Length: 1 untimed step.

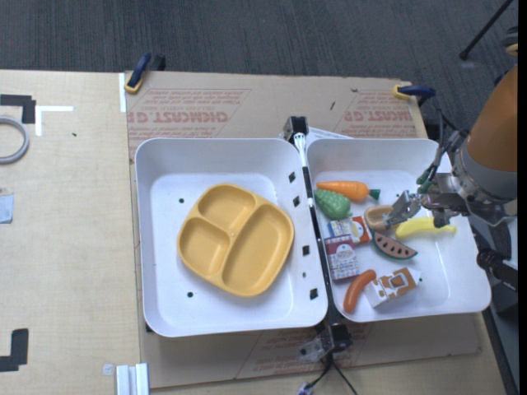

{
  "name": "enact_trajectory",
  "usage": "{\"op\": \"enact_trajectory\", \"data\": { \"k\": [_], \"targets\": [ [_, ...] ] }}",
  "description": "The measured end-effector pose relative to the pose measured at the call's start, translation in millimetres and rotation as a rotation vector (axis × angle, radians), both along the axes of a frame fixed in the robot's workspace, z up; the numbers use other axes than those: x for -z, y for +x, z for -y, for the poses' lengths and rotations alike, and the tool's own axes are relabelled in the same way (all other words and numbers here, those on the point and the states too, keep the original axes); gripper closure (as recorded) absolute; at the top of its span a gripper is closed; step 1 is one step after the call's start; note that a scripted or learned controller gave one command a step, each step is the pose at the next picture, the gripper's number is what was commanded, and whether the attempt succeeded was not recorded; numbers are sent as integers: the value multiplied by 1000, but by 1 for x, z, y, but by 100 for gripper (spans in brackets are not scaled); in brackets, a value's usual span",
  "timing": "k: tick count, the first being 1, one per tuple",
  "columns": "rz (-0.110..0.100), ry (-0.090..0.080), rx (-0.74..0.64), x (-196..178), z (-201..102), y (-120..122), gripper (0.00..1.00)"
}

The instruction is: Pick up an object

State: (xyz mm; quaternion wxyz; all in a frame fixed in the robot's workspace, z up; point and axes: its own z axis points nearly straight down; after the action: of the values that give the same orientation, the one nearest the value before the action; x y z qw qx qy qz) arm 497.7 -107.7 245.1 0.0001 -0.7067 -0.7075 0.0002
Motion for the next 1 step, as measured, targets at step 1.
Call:
{"op": "enact_trajectory", "data": {
  "k": [1],
  "targets": [
    [-2,1,-105,152,-12,-20,0]
  ]
}}
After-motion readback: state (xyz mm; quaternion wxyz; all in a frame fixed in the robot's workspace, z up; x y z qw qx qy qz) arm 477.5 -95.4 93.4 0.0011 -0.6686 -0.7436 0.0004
